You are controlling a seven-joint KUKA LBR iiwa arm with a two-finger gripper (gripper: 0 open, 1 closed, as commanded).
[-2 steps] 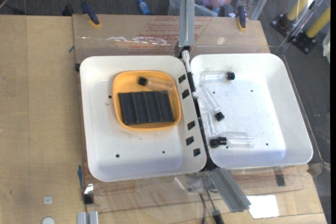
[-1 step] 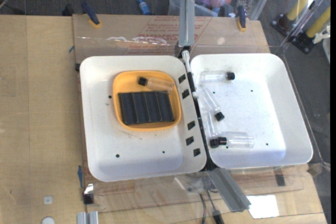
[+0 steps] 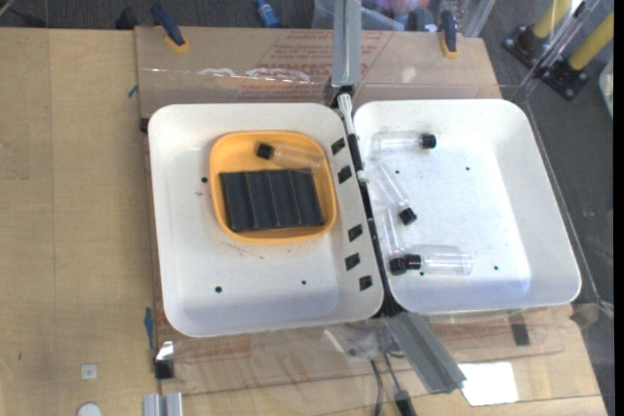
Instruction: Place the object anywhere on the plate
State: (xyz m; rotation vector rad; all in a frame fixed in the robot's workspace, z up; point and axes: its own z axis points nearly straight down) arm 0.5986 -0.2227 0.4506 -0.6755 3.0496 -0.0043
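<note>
Orange plate [image 3: 218, 172] is sitting in the left bin [image 3: 190, 292], toward its upper middle. A clear vial [image 3: 290, 154] with a black cap is lying on its side on the plate's far part, inside the rim, just beyond a dark ribbed block [image 3: 271, 200] that is taking up most of the plate's middle. Vial and block look close, possibly touching; hard to tell.

Moving outward: three more capped vials are lying loose in the right bin [image 3: 512, 170], one near the top [image 3: 402, 142], one by the divider [image 3: 393, 193], one low down [image 3: 436, 261], all well apart from the plate.

Judgement: if the object is the vial on the plate, the placement is looking done. If one of the right-bin vials is meant, the pick and carry across are both remaining.
</note>
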